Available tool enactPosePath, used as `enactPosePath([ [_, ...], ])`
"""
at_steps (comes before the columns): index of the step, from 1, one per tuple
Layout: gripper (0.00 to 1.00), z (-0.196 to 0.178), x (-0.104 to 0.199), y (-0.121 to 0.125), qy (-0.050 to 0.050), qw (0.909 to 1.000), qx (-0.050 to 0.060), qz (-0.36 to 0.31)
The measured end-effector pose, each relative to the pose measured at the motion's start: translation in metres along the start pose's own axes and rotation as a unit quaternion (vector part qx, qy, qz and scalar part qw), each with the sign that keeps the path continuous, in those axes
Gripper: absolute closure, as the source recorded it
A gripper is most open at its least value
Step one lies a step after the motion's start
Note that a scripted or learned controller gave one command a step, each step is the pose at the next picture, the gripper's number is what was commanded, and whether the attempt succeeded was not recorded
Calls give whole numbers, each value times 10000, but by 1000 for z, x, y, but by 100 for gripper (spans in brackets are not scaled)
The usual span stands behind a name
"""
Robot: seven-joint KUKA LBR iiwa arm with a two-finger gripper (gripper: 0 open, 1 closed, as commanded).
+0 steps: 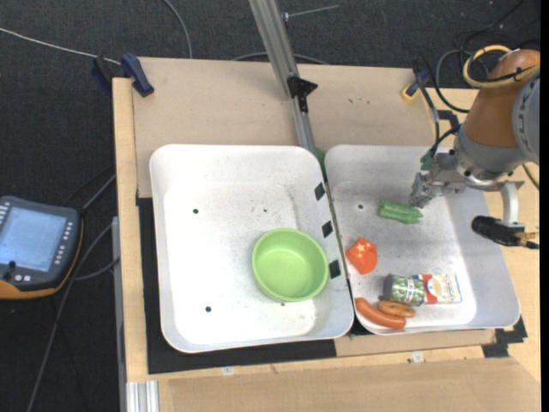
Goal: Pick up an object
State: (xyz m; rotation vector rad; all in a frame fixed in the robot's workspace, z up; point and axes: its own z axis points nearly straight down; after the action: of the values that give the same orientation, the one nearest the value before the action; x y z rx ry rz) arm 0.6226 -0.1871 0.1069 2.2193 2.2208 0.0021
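Note:
In the right bin (480, 256) lie a green cucumber-like piece (400, 212), an orange-red pepper (363, 256), a small can with a white and red packet (422, 289), and a sausage-shaped red and orange item (381, 313). My gripper (423, 194) hangs low over the right bin, just right of and above the green piece's right end. Nothing shows between its fingers. The left bin (214, 187) holds a light green bowl (290, 265).
A slanted metal pole (279, 45) runs from the top down to the gap between the bins. Blue clamps (137, 74) sit on the bench's back edge. A teach pendant (34, 243) lies left of the bench. Cables trail at the top right.

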Motion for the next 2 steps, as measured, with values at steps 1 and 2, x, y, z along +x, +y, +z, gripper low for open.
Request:
enactPosePath([
  [1, 100, -62, 1, 5, -4, 10000, -14, 0],
  [2, 100, -97, 1, 6, -3, 10000, -9, 1],
])
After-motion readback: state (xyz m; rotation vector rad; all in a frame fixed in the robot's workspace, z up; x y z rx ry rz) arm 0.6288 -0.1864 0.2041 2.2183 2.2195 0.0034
